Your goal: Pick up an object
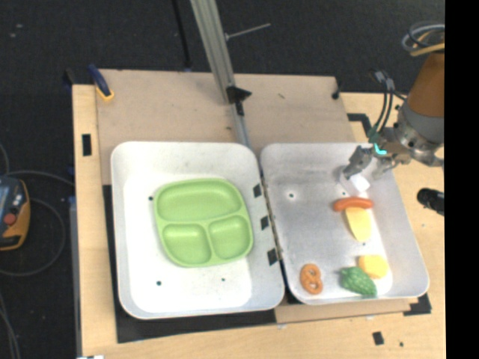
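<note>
A: What is seen on the worktop (172, 111)?

B: Two white bins are set side by side. In the left bin (135, 178) a green tray (202, 221) with three compartments is laid flat.

A: And in the right bin (307, 174)?

B: Five small things are gathered along its right and near part. An orange sausage (352, 204) is found nearest the middle right, with a yellow wedge (360, 224) just beside it on the near side. Nearer still, a yellow block (373, 265) is touched by a green lump (358, 282), and a pretzel (311, 278) is placed to their left.

A: Where is the claw (359, 172)?

B: It is held over the far right part of the right bin, just beyond the sausage, the arm (423, 118) being reached in from the right. Whether it is open or closed cannot be told; nothing is seen gripped in it.
</note>
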`<state>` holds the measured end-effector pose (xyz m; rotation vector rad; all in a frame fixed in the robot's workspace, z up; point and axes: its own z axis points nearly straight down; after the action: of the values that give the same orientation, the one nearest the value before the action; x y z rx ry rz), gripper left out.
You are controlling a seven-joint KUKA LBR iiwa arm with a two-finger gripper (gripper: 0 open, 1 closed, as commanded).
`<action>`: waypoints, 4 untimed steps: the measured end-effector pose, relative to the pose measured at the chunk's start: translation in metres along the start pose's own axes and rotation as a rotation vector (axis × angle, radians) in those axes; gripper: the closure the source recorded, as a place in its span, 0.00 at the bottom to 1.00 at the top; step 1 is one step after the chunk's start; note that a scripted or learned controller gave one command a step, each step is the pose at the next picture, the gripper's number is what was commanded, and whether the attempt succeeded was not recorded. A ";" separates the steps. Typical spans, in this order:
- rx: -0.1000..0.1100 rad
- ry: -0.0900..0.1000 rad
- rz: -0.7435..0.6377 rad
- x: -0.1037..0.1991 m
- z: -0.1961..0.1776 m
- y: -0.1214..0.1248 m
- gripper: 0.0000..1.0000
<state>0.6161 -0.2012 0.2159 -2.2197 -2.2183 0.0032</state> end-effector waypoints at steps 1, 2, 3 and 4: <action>-0.006 -0.001 -0.001 0.000 -0.003 0.002 0.00; -0.001 -0.002 -0.001 0.000 0.060 0.004 0.00; -0.020 -0.009 0.001 -0.004 0.088 0.009 0.00; -0.020 -0.010 0.000 -0.005 0.080 0.008 1.00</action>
<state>0.6242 -0.2060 0.1358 -2.2351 -2.2330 -0.0071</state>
